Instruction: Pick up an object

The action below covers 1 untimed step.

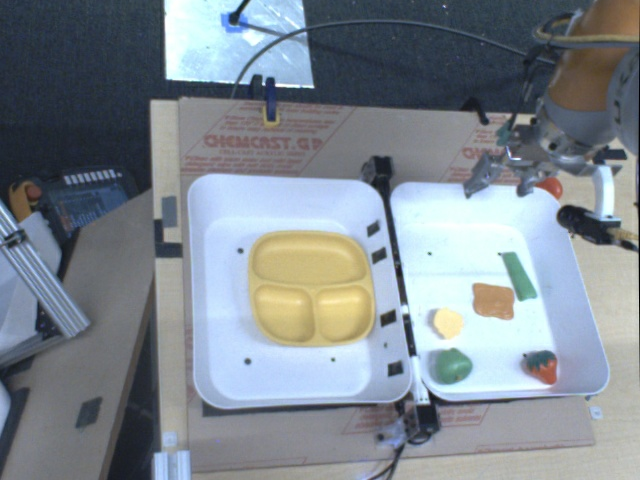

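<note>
My gripper hangs over the far rim of the right bin, its two fingers spread open with nothing between them. Below it in that bin lie a green stick, a flat brown piece, a small yellow piece, a round green object and a red object with a green top. All of them sit toward the near half of the bin, well apart from the gripper. A small red-orange thing shows just right of the fingers.
The left bin holds a yellow divided tray. A black divider runs between the bins. A black cable arcs across the back. Clutter stands left of the bench.
</note>
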Each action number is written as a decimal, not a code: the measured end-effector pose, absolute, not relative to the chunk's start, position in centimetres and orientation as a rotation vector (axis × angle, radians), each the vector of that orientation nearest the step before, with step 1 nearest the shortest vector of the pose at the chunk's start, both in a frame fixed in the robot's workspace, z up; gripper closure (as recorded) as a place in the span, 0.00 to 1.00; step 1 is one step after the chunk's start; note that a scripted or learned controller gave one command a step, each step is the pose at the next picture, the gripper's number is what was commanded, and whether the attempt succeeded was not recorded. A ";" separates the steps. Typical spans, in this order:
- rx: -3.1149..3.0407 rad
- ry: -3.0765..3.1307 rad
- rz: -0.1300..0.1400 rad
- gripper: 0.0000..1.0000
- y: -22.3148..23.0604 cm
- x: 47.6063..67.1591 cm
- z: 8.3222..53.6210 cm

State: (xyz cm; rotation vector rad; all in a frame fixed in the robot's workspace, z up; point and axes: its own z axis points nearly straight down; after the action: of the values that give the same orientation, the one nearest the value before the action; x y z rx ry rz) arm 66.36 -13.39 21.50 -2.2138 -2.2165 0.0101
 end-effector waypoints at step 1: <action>-2.219 -2.226 -0.001 0.00 -13.4 66.6 22.3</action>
State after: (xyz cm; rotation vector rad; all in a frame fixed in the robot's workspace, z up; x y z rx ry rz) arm 66.62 -13.36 22.30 -2.2185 -2.2261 -0.0015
